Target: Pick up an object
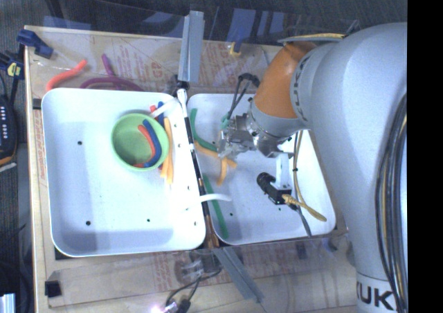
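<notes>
My gripper point(227, 147) hangs low over the left part of the right bin point(257, 220), reaching in from the right. Just below it lies an orange piece point(224, 171), close to the gripper, and whether they touch is unclear. A green strip point(203, 144) runs along the bin floor to the gripper's left. Nearer the front, a second green stick point(219, 216) lies by the bin's left wall. A white piece point(216, 198) rests across the rim between the two bins.
The left bin point(90, 201) holds a green bowl point(131, 144) with red and blue pieces in it. Orange and yellow sticks point(167, 159) lie beside the bowl. Pink and orange cords point(104, 82) lie on the bench behind that bin. The arm's bulk covers the right bin's right side.
</notes>
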Action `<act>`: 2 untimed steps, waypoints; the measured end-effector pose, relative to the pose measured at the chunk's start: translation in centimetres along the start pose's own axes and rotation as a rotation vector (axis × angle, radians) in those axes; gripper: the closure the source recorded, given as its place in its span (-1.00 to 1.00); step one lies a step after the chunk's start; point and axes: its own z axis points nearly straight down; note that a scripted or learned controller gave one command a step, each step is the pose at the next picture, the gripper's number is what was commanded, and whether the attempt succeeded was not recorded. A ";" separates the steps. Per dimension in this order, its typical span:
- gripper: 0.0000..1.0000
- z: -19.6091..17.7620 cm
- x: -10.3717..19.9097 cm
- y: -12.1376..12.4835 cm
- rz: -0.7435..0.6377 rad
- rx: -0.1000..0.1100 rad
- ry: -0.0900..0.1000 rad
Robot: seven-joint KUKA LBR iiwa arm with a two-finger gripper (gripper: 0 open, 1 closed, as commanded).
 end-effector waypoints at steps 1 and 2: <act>-1.00 0.0 0.0 0.0 0.000 0.000 0.000; -1.00 2.2 0.5 -1.7 -0.028 0.000 0.001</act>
